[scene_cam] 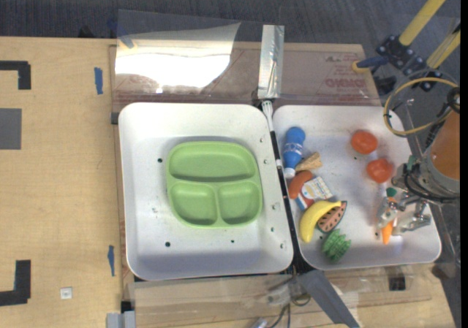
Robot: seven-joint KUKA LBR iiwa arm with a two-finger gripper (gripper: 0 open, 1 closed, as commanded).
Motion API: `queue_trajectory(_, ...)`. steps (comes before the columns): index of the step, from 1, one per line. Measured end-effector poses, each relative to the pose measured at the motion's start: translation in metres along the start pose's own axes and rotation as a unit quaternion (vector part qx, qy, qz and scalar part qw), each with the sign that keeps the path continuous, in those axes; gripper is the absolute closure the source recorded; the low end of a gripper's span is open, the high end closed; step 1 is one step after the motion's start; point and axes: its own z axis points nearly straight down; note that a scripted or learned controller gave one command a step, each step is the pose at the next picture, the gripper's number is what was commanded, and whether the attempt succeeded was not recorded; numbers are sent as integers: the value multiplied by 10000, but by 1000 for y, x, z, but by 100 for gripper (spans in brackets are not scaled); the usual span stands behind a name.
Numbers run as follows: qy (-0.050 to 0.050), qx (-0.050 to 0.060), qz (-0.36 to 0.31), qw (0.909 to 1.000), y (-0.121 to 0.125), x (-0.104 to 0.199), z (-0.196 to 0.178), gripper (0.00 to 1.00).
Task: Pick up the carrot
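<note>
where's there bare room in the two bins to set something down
Left bin: bare rim all around the green tray. Right bin: bare floor between the banana and the hand, below the two tomatoes. Its left side is crowded.

Left shallow white plastic bin [139, 195]: holds a lime-green three-compartment plate [214, 182], uniform in colour. Right shallow white plastic bin [424, 246]: blue bottle with white label [293, 145]; two orange-red round fruits [364, 142] [379, 169]; yellow banana with dark tips [316, 218]; dark green knobbly toy [336, 245]; small orange carrot [386, 232] at lower right. Bench surface pale tan wood [58, 173], black corner marks [18, 74], blue tape strips [98, 79]. Yellow pole [435, 1] upper right.
</note>
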Motion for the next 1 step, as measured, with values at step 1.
queue_trajectory(1,7,26,-363,9993,17,-61,-62,100)
